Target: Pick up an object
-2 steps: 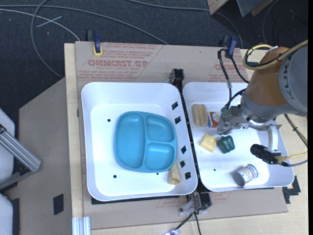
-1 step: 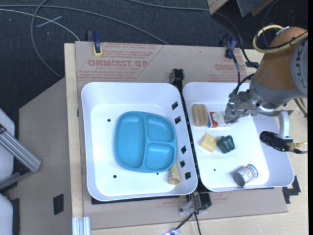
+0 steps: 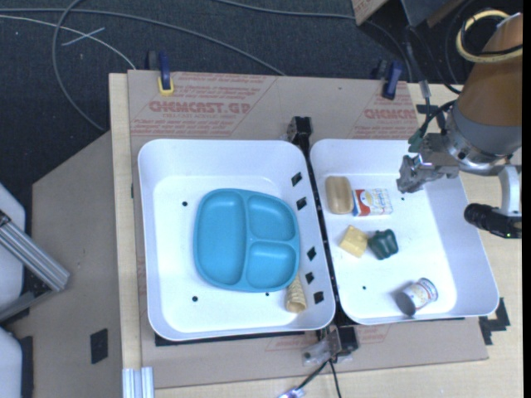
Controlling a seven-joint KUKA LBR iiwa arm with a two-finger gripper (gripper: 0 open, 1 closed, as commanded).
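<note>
A robotics lab is being shown: two white bins (image 3: 158,222) are being held on a table (image 3: 83,222) by a clamped cardboard sheet (image 3: 207,102), while loose cables (image 3: 83,23) are being left trailing over dark carpet (image 3: 249,15).

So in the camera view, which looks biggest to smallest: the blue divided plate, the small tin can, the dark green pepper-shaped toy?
1. Blue divided plastic plate, by far.
2. Small silver tin can and dark green pepper-shaped toy look alike; unranked.

plate (image 3: 246,240) in left bin (image 3: 158,222); perhaps a can (image 3: 417,295) in right bin (image 3: 465,255).
</note>
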